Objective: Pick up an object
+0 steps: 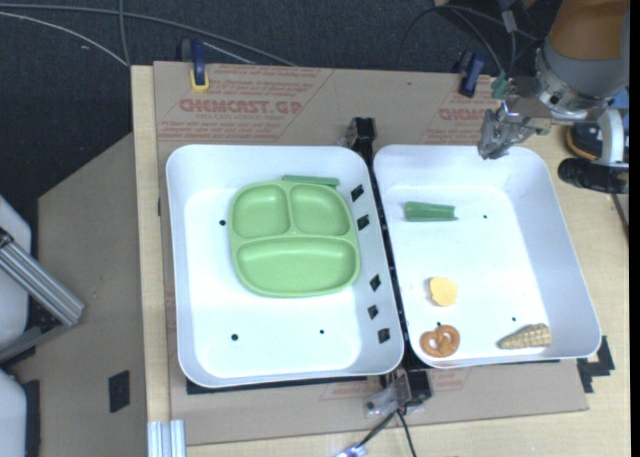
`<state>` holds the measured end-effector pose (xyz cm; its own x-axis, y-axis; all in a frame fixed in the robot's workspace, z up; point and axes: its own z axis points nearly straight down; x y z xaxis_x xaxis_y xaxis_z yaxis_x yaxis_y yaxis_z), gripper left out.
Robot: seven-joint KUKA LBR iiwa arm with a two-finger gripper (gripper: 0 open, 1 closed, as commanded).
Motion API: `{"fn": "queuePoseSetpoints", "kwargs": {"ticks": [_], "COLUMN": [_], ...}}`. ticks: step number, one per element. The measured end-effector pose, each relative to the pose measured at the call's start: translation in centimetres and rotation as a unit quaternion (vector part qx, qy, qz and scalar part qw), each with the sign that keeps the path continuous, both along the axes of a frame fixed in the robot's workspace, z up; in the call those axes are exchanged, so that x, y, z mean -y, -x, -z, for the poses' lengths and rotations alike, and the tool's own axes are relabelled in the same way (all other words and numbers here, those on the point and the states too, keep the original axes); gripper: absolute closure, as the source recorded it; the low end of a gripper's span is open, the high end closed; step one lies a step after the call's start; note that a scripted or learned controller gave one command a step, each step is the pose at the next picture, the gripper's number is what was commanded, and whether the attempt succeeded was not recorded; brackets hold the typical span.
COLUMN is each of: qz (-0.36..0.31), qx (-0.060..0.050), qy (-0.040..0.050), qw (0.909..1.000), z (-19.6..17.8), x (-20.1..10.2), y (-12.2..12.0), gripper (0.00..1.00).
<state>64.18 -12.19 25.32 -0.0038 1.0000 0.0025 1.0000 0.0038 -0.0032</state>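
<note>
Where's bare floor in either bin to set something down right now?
Left bin: a wide strip along the near edge below the green tray, plus a narrow margin on its left. Right bin: the middle, between the green pod and yellow piece, is bare. Its near edge is crowded: pretzel, cone. The hand hovers at the far rim.

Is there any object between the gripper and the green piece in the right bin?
Nothing visible does. The gripper hovers over the right bin's far edge, and bare white floor lies between it and the green piece. The yellow piece lies nearer the camera, off that path.
</note>
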Motion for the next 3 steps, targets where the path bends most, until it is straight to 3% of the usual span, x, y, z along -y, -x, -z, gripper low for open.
{"fn": "queuePoseSetpoints", "kwargs": {"ticks": [3], "qz": [-0.001], "qx": [0.0], "qy": [-0.0003], "qw": [1.0], "z": [0.2], "x": [-11.7], "y": [7.8], "gripper": [1.0]}}
